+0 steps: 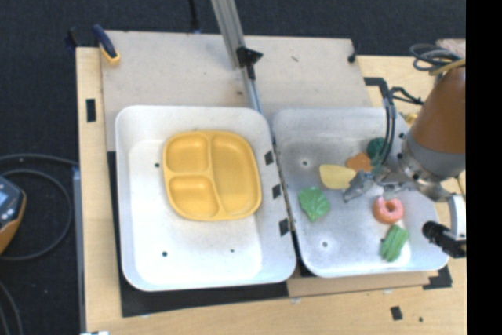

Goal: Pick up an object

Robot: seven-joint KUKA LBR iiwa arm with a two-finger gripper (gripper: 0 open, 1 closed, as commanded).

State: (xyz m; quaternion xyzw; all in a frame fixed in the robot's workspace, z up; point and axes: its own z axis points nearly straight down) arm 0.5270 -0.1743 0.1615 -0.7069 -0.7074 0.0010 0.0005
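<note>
In the right bin point(329, 129) lie several small toy foods: a yellow piece point(335, 176), a green leafy piece point(314, 205), a pink ring point(387, 209), a green piece point(394, 242), an orange piece point(359, 162) and a teal piece point(376, 147). My gripper point(355, 189) hangs low over the bin's middle, just right of the yellow piece and left of the pink ring. The orange and teal pieces are partly hidden behind the wrist. I see no object held in the gripper.
The left bin point(141, 247) holds a yellow divided plate point(212, 173). A slanted metal pole point(223, 4) rises behind the bins. The arm's orange band point(439, 118) and cables stand over the right bin's right edge.
</note>
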